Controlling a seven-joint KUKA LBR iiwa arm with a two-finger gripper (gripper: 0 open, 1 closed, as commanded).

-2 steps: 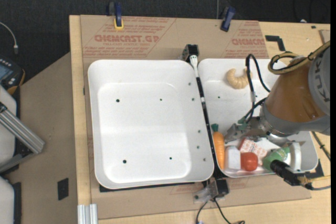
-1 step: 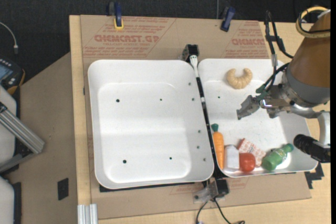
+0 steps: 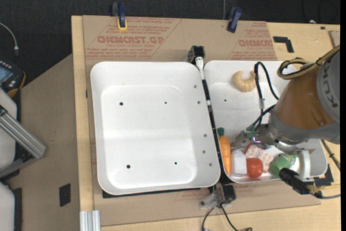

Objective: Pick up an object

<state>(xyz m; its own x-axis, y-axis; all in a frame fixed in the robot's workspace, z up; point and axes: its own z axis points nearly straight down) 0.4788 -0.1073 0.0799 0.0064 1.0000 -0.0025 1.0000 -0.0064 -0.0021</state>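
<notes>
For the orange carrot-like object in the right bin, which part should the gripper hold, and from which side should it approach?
Grip the carrot across its narrow width, near the middle, coming from above. It lies lengthwise against the right bin's left wall, so one finger must probably fit between carrot and wall; other items crowd its right side.

The gripper (image 3: 258,144) is low in the right bin (image 3: 227,89), just above a red tomato (image 3: 254,167). An orange carrot (image 3: 225,153) lies left of the tomato (against the bin's wall); a pale croissant (image 3: 244,80) sits well behind it.
</notes>
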